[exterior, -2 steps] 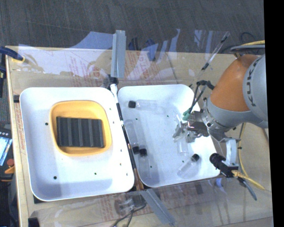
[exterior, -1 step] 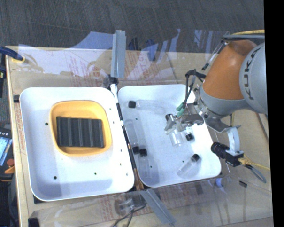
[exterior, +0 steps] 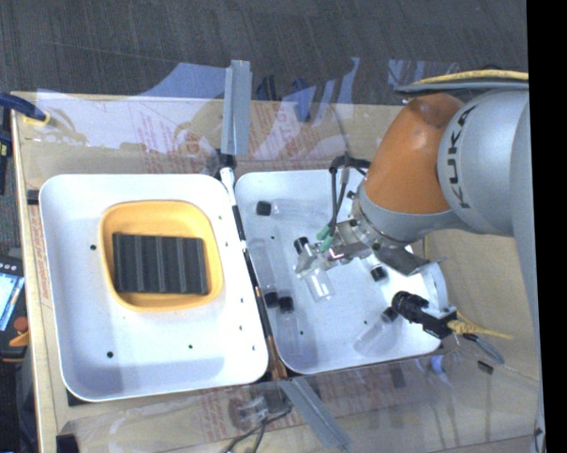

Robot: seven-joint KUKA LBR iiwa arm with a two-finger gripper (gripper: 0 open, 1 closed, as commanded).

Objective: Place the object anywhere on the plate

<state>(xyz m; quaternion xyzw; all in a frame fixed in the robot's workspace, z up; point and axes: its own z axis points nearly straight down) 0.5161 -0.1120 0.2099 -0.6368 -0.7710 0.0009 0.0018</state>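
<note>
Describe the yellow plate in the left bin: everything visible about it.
The plate is a rounded-rectangle dish, yellow-orange, with a raised, smooth rim that looks like plastic. Its centre holds a dark grey ribbed panel with ridges running top to bottom in the view. It lies flat in the upper middle of the left bin, resting on the white floor, apart from the walls. Nothing lies on it.

the only lettering i read is "kuka", in dark capitals running down the grey arm (exterior: 477,156) beside its orange band; nothing else is legible to me.

Wooden bench (exterior: 120,143), two white bins (exterior: 83,352) (exterior: 273,198) side by side
</note>
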